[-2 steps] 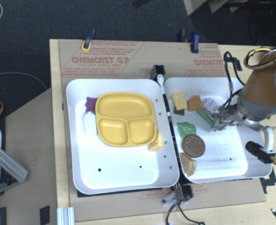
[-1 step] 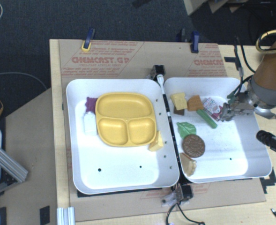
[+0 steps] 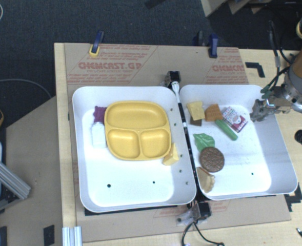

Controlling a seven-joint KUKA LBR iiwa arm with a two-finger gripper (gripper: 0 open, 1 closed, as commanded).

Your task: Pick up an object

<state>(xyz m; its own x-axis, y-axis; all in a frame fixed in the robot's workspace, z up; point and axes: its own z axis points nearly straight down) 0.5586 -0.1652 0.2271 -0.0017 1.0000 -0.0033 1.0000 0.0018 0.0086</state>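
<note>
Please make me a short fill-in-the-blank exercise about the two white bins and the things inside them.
1. The yellow plastic divided tray lies in the ____ white bin.
2. The yellow tray has ____ compartments.
3. The round brown disc lies in the ____ white bin.
4. The green stick lies next to a red-and-white ____.

Missing words: left; three; right; packet

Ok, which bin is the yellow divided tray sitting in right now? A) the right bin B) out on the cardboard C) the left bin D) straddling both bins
C: the yellow divided tray lies wholly inside the left bin, while the right bin holds the small items such as the brown round disc.
</note>
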